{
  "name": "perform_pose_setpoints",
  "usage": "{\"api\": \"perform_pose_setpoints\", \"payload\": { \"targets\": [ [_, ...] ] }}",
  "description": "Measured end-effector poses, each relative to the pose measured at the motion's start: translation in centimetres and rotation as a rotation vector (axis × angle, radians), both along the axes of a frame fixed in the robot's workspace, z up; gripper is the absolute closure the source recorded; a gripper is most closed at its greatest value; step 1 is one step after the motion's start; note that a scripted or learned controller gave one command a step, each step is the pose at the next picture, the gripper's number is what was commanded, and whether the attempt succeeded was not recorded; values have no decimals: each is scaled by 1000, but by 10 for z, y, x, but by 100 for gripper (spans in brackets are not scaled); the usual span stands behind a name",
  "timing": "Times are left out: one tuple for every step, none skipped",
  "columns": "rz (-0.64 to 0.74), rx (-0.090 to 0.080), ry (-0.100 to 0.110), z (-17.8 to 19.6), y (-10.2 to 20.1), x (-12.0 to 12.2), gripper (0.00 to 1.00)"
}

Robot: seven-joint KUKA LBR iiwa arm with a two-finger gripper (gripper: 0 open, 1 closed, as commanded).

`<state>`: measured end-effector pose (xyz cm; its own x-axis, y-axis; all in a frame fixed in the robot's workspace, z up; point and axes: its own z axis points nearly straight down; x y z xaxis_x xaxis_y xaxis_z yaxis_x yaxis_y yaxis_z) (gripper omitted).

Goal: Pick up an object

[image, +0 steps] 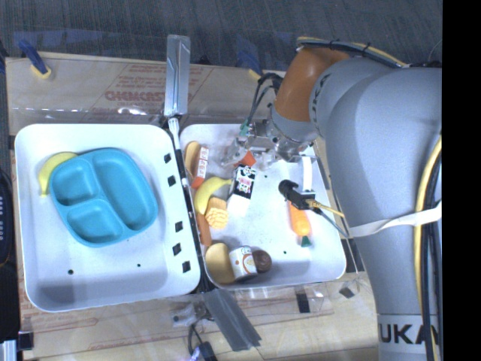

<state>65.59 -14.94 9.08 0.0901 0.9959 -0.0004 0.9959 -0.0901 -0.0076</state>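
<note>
My gripper [254, 147] hangs low over the far part of the right bin [331, 256], below the orange wrist band. Just in front of it lies a small black and white carton [244, 181], and a bit of something orange-red [246, 159] shows between the two. A yellow banana [210, 189] and a corn cob [217, 217] lie to the carton's left. An orange carrot with a green tip [301, 222] lies at the right of that bin. Nothing visibly sits in the gripper.
The left bin [45, 277] holds a blue divided plate [105, 194] with a second banana [51, 168] under its far left edge. Along the right bin's near side lie a tan bun [218, 260], a small printed cup [243, 263] and a brown ball [261, 260]. The arm covers the right edge.
</note>
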Motion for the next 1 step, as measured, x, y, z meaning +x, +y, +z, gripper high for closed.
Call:
{"api": "perform_pose_setpoints", "payload": {
  "targets": [
    [-2,-1,-4,2,-31,-88,0]
  ]
}}
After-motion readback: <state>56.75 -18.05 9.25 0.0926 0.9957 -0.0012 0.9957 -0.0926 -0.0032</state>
